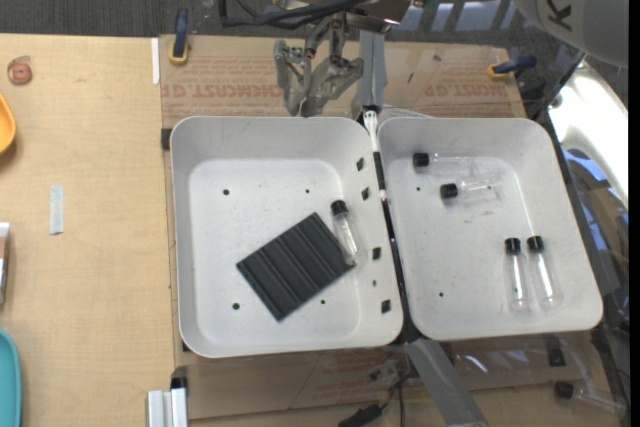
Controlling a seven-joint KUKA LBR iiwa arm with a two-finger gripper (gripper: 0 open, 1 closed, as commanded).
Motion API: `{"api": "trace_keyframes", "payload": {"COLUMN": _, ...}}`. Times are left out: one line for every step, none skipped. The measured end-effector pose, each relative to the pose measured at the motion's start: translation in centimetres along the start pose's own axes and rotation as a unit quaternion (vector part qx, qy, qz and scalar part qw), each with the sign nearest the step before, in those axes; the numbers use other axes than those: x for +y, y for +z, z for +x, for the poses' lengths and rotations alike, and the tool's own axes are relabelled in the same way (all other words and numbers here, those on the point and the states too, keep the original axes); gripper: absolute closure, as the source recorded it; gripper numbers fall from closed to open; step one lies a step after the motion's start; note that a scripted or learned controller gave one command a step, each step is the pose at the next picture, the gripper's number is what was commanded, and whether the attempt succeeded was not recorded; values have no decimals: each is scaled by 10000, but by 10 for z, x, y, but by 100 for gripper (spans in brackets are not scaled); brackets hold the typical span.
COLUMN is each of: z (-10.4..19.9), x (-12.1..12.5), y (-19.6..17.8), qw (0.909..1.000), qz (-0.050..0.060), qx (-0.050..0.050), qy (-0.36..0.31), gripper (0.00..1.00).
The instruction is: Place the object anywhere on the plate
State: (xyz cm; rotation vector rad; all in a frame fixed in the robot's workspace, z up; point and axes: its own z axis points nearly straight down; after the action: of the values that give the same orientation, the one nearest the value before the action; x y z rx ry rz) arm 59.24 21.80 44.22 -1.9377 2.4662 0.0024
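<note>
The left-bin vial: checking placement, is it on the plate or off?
On. The vial lies flat with its lower end on the plate edge.

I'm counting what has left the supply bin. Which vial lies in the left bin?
The vial beside the dark ribbed plate, along its right edge. The other four vials lie in the right bin.

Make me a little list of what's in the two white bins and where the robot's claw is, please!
left bin: dark ribbed plate, one clear tube lying on the plate's right edge
right bin: four clear tubes with black caps
gripper: above the back rim of the left bin, holding nothing
task: looks done, tube lying on plate
</note>
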Motion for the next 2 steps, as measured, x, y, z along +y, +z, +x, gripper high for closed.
{"api": "trace_keyframes", "payload": {"z": -11, "x": -24, "y": 1, "qw": 9944, "qz": -6, "qx": 0, "qy": -1061, "gripper": 100}}
{"api": "trace_keyframes", "payload": {"z": -22, "x": -55, "y": 1, "qw": 9744, "qz": -8, "qx": -5, "qy": -2249, "gripper": 100}}
